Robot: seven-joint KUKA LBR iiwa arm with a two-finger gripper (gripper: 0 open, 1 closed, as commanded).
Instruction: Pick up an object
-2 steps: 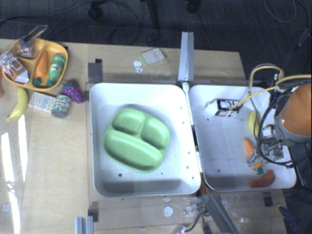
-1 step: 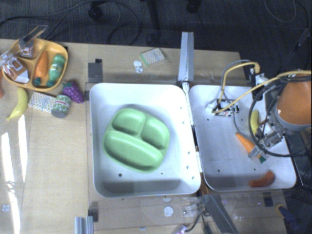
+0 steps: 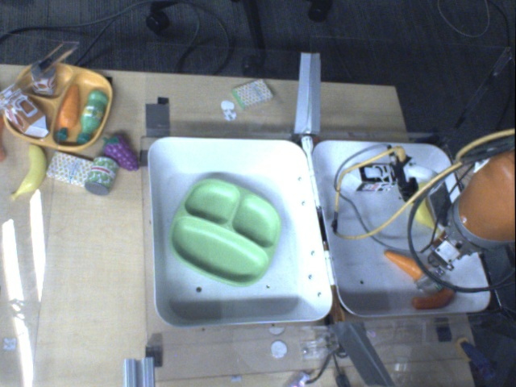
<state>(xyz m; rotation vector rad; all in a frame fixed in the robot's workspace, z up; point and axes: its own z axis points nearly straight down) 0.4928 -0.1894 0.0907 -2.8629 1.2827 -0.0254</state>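
Off at the bench's far left sits a yellow bowl point(image 3: 68, 107) with a carrot-like piece and a green can in it — a banana point(image 3: 31, 172) lies just below it, and a small tin point(image 3: 101, 174) and a bunch of purple grapes point(image 3: 121, 151) lie close by on the wood.

The left bin point(image 3: 169, 297) holds a green divided plate point(image 3: 227, 230), three compartments, lying flat near the middle.

The right bin point(image 3: 355, 289) is busier. Yellow and black cables point(image 3: 363, 228) loop across its upper half, around a small white and black device point(image 3: 379, 174). Lower down lies an orange carrot point(image 3: 403, 263), pointing toward the left bin, and just below and right of it a reddish piece point(image 3: 433, 299) near the bin's front rim.

The arm point(image 3: 488, 200) comes in at the right edge, its orange band showing over the bin's right side. The gripper point(image 3: 439, 256) sits low beneath it, just beside the carrot's thick end — whether it is touching the carrot, or how its claw is set, I cannot tell; wires and the wrist cover that spot.
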